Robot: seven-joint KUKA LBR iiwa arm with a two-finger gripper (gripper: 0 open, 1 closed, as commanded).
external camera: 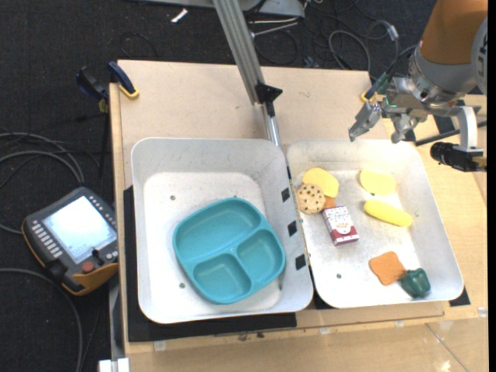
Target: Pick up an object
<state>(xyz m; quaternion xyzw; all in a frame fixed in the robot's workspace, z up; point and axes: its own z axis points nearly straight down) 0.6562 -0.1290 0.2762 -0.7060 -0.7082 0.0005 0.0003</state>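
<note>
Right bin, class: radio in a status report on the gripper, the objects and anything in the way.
Gripper open, above right bin's far rim, holding nothing. Cookie, red carton, yellow pieces untouched in bin. Nothing in the way.

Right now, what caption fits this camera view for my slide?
Open gripper hovers above the right bin of toy food; teal tray sits left.
</note>
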